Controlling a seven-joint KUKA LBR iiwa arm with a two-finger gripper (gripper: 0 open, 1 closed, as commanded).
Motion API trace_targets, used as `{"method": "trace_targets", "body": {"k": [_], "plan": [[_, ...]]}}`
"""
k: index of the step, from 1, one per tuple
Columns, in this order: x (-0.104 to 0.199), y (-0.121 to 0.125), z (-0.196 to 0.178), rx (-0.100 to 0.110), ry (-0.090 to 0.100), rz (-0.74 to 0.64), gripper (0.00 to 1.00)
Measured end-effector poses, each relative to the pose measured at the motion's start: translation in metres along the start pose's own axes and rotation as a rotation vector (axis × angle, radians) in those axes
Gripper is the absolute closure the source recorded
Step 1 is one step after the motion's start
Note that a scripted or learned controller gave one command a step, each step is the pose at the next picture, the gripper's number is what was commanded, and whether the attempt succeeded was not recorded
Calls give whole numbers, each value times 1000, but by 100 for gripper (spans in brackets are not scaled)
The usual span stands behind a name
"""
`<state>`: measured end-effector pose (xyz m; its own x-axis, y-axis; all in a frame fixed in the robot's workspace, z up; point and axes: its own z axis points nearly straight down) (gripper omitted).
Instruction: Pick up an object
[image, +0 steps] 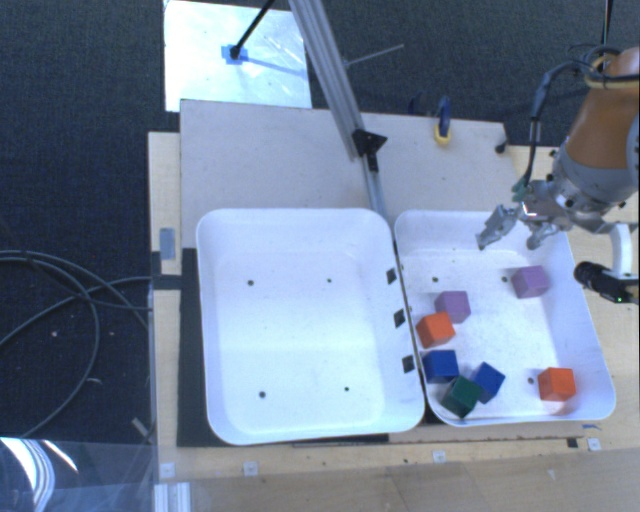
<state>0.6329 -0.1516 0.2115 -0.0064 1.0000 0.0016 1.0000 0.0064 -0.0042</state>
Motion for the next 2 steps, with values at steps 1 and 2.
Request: {"method": "trace_targets", "body": {"k": [1, 2], "plan": [[-30, -4, 115, -1, 1, 5, 0], [-27, -81, 123, 2, 0, 7, 0]]}}
